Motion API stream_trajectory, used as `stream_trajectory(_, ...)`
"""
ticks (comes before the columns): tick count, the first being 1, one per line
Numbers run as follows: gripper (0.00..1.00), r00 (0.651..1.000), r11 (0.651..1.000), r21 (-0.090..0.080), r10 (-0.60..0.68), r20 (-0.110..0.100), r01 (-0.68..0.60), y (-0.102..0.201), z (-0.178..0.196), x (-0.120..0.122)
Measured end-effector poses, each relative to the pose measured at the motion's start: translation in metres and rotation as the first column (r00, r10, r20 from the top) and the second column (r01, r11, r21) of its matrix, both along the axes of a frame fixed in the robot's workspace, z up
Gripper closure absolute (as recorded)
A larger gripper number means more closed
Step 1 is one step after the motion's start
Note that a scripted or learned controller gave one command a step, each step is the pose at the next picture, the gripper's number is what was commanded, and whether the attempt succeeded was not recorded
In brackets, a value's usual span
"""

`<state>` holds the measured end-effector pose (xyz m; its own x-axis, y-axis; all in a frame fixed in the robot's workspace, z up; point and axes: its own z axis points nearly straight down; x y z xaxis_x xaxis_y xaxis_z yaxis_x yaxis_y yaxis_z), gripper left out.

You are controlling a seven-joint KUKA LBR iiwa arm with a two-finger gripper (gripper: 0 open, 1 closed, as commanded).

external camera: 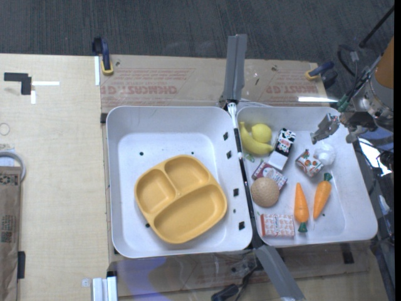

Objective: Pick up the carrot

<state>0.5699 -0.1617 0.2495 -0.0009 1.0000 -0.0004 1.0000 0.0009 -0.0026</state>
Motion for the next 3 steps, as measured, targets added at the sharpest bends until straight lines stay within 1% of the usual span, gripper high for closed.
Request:
stream_trajectory(1, 0.0, 1.0, 1.0, 0.001, 0.004, 0.001, -0.004, -0.002, -0.158, -0.054)
stream_trajectory(2, 0.0, 0.995, 0.995, 0.002, 0.102, 0.0, -0.102, 0.045, -0.159, -0.08)
stream_trajectory(3, 1.0, 0.995, 0.995, 0.003, 0.098, 0.0, -0.098, 0.044, -0.15, -0.079)
